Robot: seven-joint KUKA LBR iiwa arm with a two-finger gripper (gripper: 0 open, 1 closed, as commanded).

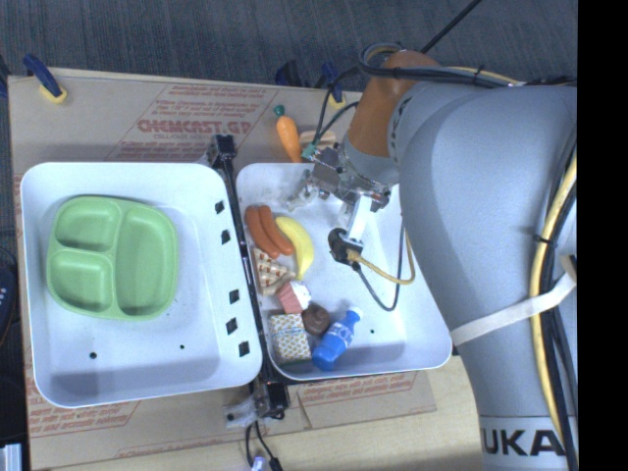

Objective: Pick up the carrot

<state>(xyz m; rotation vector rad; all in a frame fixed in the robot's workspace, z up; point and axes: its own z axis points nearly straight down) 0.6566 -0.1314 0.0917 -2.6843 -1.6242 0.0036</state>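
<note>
The carrot (pixel 287 136), small and orange with a green top, lies on the cardboard just behind the far rim of the right bin (pixel 417 332), outside both bins. My gripper (pixel 314 184) hangs over the far left part of the right bin, a short way in front of and to the right of the carrot. Nothing shows in its grasp. The grey arm with its orange band (pixel 378 106) covers the bin's right side.
The right bin holds two sausages (pixel 267 229), a banana (pixel 299 245), a waffle piece (pixel 270 265), a pink cube (pixel 291 297), a brown lump (pixel 316 318), a blue bottle (pixel 337 339) and a checkered packet (pixel 289 340). A green divided plate (pixel 113 258) lies in the left bin (pixel 59 381).
</note>
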